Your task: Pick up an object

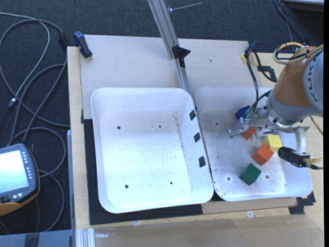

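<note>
My gripper (240,131) hangs low over the middle of the right bin (226,187), reaching in from the right under the grey and orange arm (293,89). A small orange-red block (249,134) lies right against the gripper's tip, partly covered by it. Something blue (241,112) shows just behind the gripper; I cannot tell whether it is a loose object or part of the tool. A yellow cube (273,141), an orange cube (263,154) and a green cube (250,174) lie toward the bin's front right.
The left bin (103,107) stands beside the right one, with small black clips (197,137) along their shared wall. A slanted metal pole (163,22) crosses the bench's back. A black cable plug (291,157) hangs near the yellow cube.
</note>
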{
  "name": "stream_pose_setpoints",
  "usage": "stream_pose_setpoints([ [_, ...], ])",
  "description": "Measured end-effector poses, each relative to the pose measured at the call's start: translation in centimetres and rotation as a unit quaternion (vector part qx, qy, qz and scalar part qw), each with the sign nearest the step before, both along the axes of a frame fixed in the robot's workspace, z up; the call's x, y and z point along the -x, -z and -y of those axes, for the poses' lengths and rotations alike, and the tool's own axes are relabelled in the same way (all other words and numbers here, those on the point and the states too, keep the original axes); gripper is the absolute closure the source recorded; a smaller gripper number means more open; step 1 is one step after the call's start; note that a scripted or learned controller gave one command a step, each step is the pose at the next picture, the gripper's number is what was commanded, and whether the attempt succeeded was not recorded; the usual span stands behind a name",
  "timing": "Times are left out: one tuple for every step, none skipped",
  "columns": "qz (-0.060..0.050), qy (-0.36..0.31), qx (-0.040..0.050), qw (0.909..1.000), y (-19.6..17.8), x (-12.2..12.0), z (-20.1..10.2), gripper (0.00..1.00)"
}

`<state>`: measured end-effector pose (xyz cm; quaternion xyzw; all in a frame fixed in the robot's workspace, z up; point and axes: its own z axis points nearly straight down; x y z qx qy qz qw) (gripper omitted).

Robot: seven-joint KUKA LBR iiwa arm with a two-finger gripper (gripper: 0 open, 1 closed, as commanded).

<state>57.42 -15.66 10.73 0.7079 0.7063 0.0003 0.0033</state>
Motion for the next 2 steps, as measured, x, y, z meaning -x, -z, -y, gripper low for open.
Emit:
stream_pose_setpoints([
  [0.0, -0.003, -0.0015, 1.0, 0.7, -8.0, -1.0, 0.0],
  [-0.001, -0.003, -0.001, 1.0, -0.4, -7.8, -0.9, 1.0],
])
